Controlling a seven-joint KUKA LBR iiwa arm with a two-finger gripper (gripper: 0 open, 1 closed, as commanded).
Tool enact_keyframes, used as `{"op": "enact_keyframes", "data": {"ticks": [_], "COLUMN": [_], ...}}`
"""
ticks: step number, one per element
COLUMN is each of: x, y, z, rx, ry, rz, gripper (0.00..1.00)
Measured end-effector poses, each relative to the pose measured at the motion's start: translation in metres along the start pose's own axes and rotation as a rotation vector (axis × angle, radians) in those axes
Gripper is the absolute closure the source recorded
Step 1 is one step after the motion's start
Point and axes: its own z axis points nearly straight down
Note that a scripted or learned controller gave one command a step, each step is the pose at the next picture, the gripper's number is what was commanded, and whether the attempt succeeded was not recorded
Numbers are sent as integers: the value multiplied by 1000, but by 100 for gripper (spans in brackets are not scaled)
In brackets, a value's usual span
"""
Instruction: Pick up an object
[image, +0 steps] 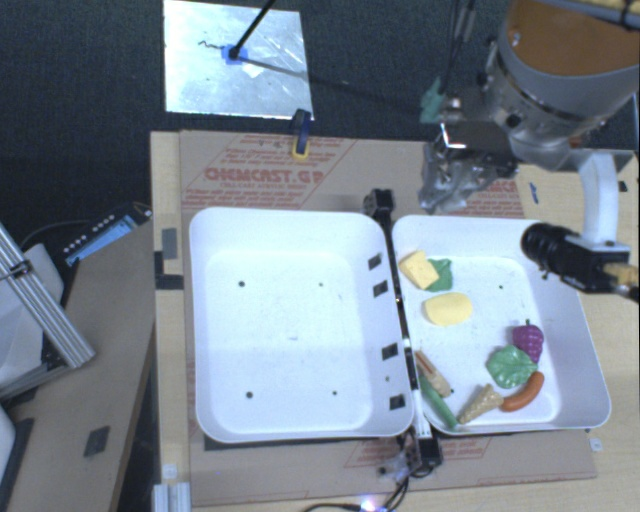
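Smooth white plastic bins (290, 230) sit on matt printed cardboard (270, 165).

Counting it up: two shallow white plastic bins (285, 225), and about eight toy food pieces, all in the right-hand one, including one yellow lemon-like lump (448, 309) and one purple grape bunch (529, 339).

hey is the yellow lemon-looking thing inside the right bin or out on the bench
Inside. The yellow piece lies on the floor of the right bin, within its rim, just below the cheese wedge.
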Motion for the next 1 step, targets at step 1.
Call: {"op": "enact_keyframes", "data": {"ticks": [1], "x": [34], "y": [-3], "z": [150], "rx": [16], "ry": [-3], "rz": [-12], "gripper": [100]}}
